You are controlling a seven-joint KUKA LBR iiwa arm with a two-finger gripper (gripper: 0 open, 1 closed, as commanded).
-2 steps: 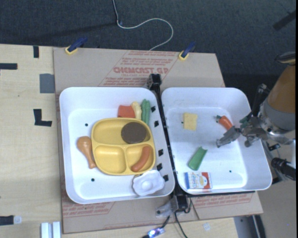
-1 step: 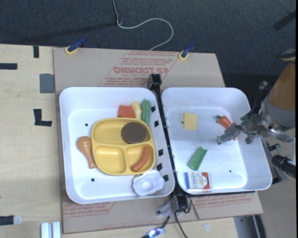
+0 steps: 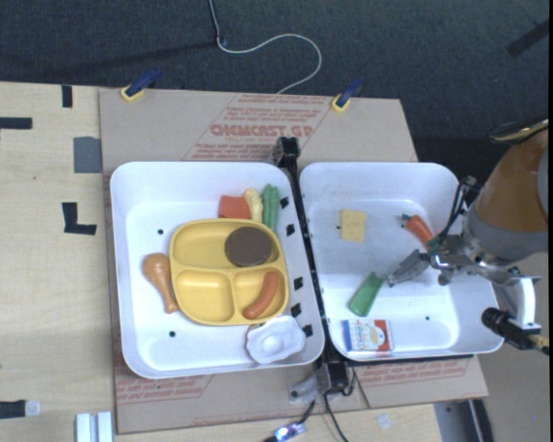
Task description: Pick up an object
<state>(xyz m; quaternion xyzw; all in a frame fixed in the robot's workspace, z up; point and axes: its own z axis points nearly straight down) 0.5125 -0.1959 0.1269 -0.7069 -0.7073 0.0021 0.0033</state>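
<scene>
In the camera view, you are seeing the arm (image 3: 516, 205) reaching in from the right, its grey wrist leaning low over the right bin (image 3: 442, 178). The gripper (image 3: 398, 274) is pointing left and down toward the bin floor, its dark fingers lying close together, and you cannot tell whether they are pinching anything. Its tip is sitting just beside the upper end of the green pickle (image 3: 366, 294), perhaps touching it. An orange carrot (image 3: 417, 227) is lying just above the fingers, a yellow cheese square (image 3: 352, 226) farther left, and a small carton (image 3: 364, 335) near the front wall.

The left bin (image 3: 134, 247) is holding a yellow divided plate (image 3: 203, 288).
</scene>
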